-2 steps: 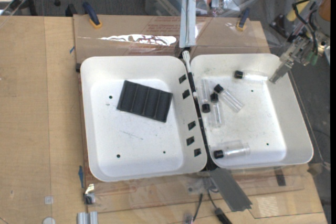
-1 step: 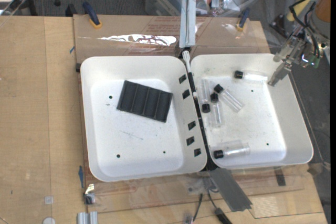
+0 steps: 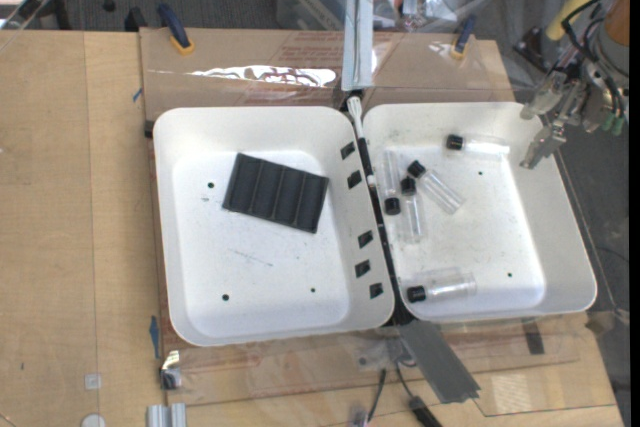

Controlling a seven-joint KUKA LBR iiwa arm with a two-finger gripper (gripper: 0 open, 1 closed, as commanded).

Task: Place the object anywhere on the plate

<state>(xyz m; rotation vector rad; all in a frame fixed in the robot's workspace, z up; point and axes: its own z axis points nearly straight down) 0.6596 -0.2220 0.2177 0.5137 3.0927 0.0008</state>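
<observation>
Seemingly pre-grasp: the gripper (image 3: 548, 130) hovers at the frame's right edge, its state unclear. Next, pick a vial (image 3: 440, 289) and carry it to the black plate (image 3: 275, 192).

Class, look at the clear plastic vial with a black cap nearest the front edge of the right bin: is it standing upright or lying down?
Lying down. The clear plastic vial rests lengthwise on the right white bin floor, black cap pointing left.

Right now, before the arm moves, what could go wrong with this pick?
1. The vials are clear and lie crossed, touching each other; the claw may grab two or slip off.
2. One vial lies near the right bin's front wall, leaving little room.
3. The plate is ribbed and dark; a round vial may roll.
</observation>
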